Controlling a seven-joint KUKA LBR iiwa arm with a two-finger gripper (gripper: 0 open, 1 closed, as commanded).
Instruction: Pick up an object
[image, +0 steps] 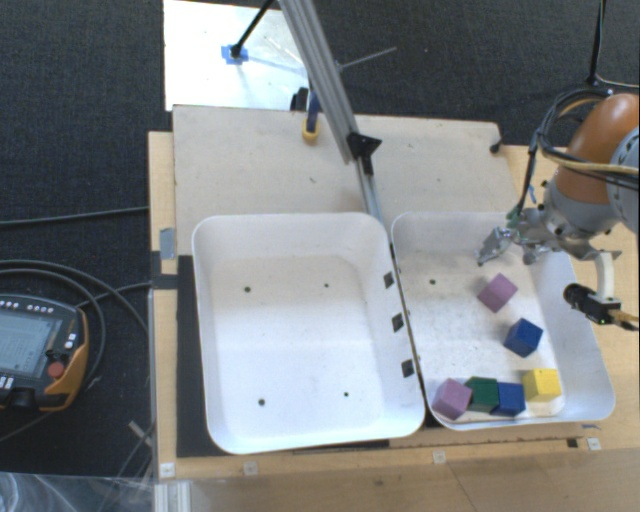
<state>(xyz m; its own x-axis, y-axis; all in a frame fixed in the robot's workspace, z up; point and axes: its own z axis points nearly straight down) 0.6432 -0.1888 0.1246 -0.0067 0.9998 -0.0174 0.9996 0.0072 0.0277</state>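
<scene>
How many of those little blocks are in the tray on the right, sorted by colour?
Purple blocks: 2, one in the middle of the tray and one at its near edge
Blue blocks: 2, one alone and one in the near row
Green block: 1
Yellow block: 1
Total: 6 blocks, all in the right bin

1. The shallow white left bin (300, 330) lies bare, open from above.
2. In the white right bin (440, 300), small coloured cubes (497, 395) crowd the near wall.
3. A slanted grey metal pole (330, 90) crosses above the far tabletop (240, 160).
</scene>
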